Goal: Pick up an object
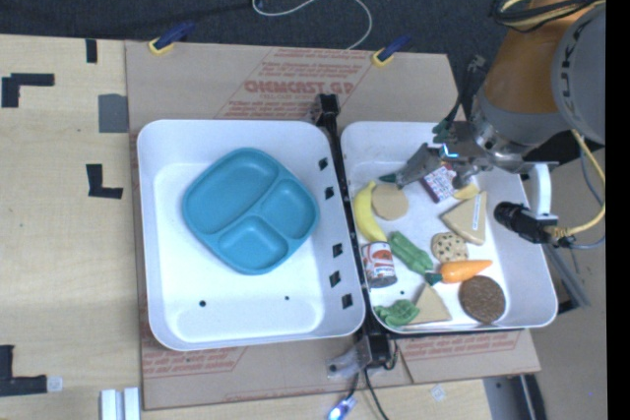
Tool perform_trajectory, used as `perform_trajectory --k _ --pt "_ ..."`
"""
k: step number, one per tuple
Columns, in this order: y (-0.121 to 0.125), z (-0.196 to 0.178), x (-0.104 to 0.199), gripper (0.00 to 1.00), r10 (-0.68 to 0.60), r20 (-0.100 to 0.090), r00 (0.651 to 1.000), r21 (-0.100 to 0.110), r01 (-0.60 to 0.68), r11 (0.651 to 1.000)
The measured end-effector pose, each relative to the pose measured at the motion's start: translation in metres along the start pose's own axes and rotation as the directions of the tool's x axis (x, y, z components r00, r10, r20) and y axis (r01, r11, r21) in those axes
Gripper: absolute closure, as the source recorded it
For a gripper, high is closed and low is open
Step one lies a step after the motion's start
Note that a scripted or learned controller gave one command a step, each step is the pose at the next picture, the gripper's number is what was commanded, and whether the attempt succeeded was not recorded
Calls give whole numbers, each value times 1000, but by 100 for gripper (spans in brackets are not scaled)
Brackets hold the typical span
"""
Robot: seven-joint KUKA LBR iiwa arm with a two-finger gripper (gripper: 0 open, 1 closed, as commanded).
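- The claw point(425, 170) hangs low over the upper part of the right bin point(536, 310), its 2 dark fingers point(411, 168) pointing left and down toward the food pieces.
- Whether those fingers are apart or together cannot be told; they blur into a dark packet point(439, 182) that sits just beneath them, and nothing can be seen clamped between them.
- Just left of the fingertips lies a round tan cracker point(390, 204), touching a yellow banana point(366, 211) that curves along the bin's left wall.
- Right of the packet rests a pale cheese wedge point(468, 218); below it are a chocolate-chip cookie point(448, 246) and an orange carrot point(463, 270).
- A green pickle point(410, 252) lies slanted in the middle, with a small red-and-white can point(380, 264) beside it.
- Near the front edge sit a brown round patty point(482, 298), a pale triangular slice point(431, 306) and a green leafy piece point(398, 314).
- The left bin point(157, 241) holds 1 blue divided plate point(250, 210), well apart from the claw.
- Both bins rest on cardboard point(285, 84) on the tabletop point(59, 241).
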State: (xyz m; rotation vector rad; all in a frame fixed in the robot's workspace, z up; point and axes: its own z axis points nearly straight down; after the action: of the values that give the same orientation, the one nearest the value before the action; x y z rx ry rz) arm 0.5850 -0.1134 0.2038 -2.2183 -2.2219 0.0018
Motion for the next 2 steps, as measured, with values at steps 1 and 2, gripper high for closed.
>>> perform_trajectory --k 1,2 --pt "-77 -68 40 0 -2 -2 1000 -1 2 1000" --pt "-103 -71 86 0 -4 -2 1000 1 4 1000"
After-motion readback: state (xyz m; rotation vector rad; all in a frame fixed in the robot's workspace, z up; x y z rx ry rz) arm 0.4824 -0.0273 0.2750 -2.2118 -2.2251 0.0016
